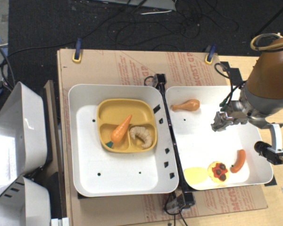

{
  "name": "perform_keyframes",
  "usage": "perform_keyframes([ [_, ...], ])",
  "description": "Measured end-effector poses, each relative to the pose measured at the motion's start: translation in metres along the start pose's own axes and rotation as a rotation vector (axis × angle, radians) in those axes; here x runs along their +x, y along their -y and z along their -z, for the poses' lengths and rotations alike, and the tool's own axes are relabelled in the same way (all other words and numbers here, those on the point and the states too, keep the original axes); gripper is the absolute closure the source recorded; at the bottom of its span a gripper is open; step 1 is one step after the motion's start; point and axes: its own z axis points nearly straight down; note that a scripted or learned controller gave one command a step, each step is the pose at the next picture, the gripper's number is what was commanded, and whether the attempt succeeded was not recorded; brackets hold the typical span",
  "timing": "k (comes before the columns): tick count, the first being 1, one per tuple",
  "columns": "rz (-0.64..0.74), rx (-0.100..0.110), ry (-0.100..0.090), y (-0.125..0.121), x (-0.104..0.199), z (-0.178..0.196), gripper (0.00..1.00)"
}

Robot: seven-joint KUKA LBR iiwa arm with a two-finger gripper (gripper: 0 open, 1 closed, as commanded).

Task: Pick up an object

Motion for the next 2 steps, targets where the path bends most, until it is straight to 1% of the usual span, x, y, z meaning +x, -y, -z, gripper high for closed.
perform_keyframes([
  [1,-0.004,0.008,-0.001,0.000,0.000,-0.018,1.00],
  [2,0.003,0.006,-0.002,-0.008,0.044,-0.015,1.00],
])
